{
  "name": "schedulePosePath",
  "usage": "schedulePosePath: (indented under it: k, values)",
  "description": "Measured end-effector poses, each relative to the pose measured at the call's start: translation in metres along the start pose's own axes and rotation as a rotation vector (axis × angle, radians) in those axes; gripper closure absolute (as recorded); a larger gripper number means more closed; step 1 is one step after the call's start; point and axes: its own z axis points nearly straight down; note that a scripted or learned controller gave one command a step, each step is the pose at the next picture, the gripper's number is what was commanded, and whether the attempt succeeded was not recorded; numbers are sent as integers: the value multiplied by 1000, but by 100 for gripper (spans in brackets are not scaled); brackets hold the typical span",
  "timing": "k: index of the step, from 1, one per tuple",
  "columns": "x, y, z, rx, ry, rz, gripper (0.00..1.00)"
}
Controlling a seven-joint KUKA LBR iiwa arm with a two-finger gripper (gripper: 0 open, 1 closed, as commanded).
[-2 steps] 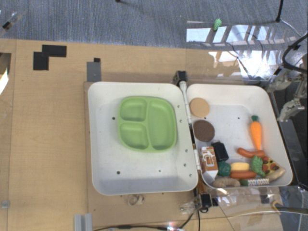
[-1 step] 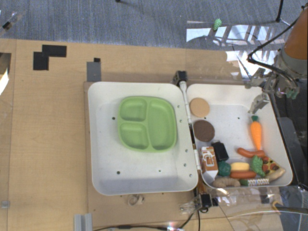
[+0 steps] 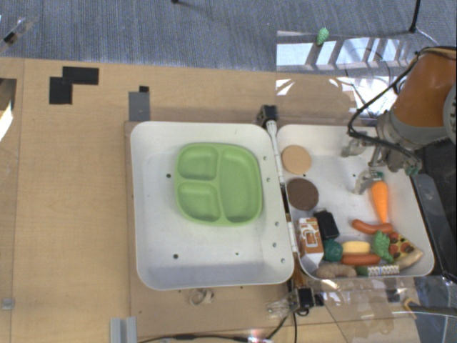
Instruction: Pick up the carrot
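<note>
The orange carrot lies in the right bin, near its right wall, with its thick end pointing toward the back. My gripper hangs just behind and left of that thick end. Its two grey fingers stand apart, open, with bare bin floor between them. The nearer fingertip sits right beside the carrot's top; I cannot tell whether it touches. The grey and orange arm comes in from the right above the bin's back corner.
The right bin's front holds several toy foods: a red sausage, broccoli, a pizza slice, a black block. A tan disc and a brown disc lie at its left. A green divided plate sits in the left bin.
</note>
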Motion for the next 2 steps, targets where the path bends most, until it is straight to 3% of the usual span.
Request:
schedulePosePath:
  k: [1,2]
  values:
    - [-5,1,-15,3,-13,-5,100]
    - [-4,1,-14,3,-12,-6,0]
